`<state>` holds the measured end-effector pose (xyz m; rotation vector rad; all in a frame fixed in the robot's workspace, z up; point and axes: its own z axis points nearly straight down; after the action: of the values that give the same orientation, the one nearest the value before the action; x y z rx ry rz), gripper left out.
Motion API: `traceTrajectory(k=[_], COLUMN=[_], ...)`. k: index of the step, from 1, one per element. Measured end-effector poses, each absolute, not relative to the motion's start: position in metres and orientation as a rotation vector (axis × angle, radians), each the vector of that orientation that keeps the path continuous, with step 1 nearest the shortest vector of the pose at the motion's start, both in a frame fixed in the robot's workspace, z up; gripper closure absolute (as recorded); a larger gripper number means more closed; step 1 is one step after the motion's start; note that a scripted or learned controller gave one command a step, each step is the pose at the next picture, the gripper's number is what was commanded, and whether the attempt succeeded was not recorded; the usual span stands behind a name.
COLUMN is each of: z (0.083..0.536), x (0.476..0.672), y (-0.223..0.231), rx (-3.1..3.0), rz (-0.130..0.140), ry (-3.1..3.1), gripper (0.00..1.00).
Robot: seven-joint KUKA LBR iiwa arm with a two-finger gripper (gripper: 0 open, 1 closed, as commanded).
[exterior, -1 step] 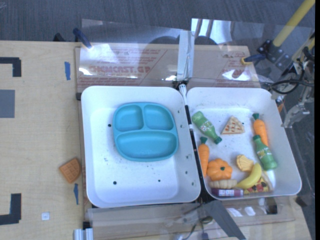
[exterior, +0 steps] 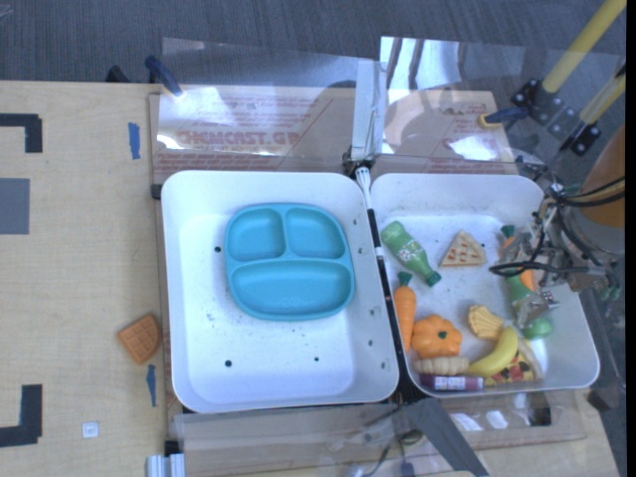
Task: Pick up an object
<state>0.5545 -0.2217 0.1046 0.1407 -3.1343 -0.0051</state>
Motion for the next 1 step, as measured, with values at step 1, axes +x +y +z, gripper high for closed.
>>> traceTrajectory(k=[1], z=[0.0884], x=[0.5890], y=[-0.2226], rx=[0.069], rz=[0.003], ry=[-3.151], gripper=[0.00])
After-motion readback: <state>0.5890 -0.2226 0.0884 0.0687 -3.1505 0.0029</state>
